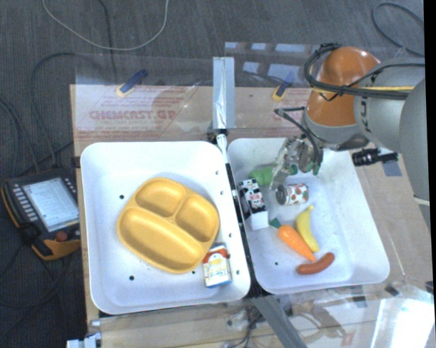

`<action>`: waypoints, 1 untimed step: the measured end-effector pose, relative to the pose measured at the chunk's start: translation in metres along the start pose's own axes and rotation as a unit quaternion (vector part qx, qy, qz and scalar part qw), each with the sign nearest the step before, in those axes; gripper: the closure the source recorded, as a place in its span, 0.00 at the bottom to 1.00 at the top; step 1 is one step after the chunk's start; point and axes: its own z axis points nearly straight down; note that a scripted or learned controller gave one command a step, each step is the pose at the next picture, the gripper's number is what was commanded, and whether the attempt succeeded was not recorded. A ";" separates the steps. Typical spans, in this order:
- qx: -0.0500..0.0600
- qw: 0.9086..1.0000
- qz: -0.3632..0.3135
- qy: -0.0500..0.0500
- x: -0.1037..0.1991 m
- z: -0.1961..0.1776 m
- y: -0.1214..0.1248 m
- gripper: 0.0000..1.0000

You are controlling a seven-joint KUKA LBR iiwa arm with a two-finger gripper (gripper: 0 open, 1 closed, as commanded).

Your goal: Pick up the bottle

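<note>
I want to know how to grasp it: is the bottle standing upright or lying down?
Lying down. The bottle rests on its side in the right bin, along the divider wall, white cap end toward the carrot.

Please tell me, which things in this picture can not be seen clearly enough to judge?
- Gripper: in the camera view its fingers blur into the wrist hardware above the right bin, so their state is unreadable.
- Green item: partly covered by the gripper; its identity is unclear.
- Bottle at the right bin's left wall: label print too small to read.
- Small carton in the left bin: print too small to read.
</note>
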 end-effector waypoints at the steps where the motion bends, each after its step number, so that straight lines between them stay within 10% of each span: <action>1: -0.001 0.996 0.089 0.011 0.017 -0.122 0.008 1.00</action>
